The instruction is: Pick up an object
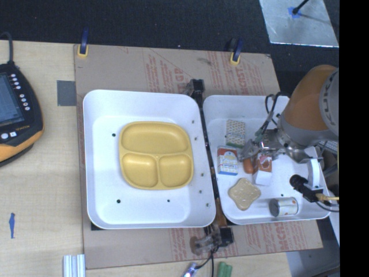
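- Camera view: a light wooden tabletop (40, 212) carries a brown cardboard sheet (144, 68), held at its far edge by two clamps with blue handles (83, 42).
- Beyond the tabletop the floor (144, 10) is dark, with a pale patch (297, 13) at the upper right.
- A black and orange control pendant (14, 111) lies on the wood at the left edge; a grey tape square (66, 92) sits beside the cardboard.
- Two shallow white bins stand side by side on the cardboard, their inner rims touching.
- The left bin (104, 201) holds a yellow divided plate (155, 154), lying flat near its middle.
- The right bin (216, 201) holds several small things: a patterned packet (234, 133) toward the far side, a small printed carton (228, 161) near the left wall, a tan flat piece (244, 194) toward the near side, a grey cylinder (283, 206) by the near rim, and a small white block (263, 176) in the middle.
- The grey arm (311, 111) with its orange band reaches in from the right, over the right bin.
- The gripper (258, 154) is low in the middle of that bin, just above the white block and close to a small reddish object (249, 165); whether it is wide or narrow cannot be told, nor whether it touches anything.
- Cables and small hardware (207, 244) sit at the near edge between the bins.
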Tool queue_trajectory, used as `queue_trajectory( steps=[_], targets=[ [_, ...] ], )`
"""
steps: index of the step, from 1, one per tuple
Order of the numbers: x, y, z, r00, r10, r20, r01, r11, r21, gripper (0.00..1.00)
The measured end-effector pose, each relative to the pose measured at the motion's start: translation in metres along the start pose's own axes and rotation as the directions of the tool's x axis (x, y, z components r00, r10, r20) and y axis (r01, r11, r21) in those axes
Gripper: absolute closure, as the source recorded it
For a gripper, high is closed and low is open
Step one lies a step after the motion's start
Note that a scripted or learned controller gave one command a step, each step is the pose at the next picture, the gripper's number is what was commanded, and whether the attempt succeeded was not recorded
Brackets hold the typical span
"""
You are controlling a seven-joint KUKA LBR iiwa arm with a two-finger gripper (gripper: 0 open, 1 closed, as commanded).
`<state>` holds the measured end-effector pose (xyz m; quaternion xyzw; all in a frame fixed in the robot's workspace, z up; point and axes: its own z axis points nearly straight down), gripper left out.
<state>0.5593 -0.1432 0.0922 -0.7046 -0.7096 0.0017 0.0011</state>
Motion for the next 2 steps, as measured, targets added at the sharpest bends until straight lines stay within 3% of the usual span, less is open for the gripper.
queue_trajectory(
  steps=[1,2],
  targets=[
    [-0.001,0.002,-0.013,1.0,-0.001,0.001,0.001,1.0,-0.005,1.0],
    [0.094,0.024,-0.1,1.0,0.003,-0.003,-0.003,1.0,-0.001,1.0]
  ],
)
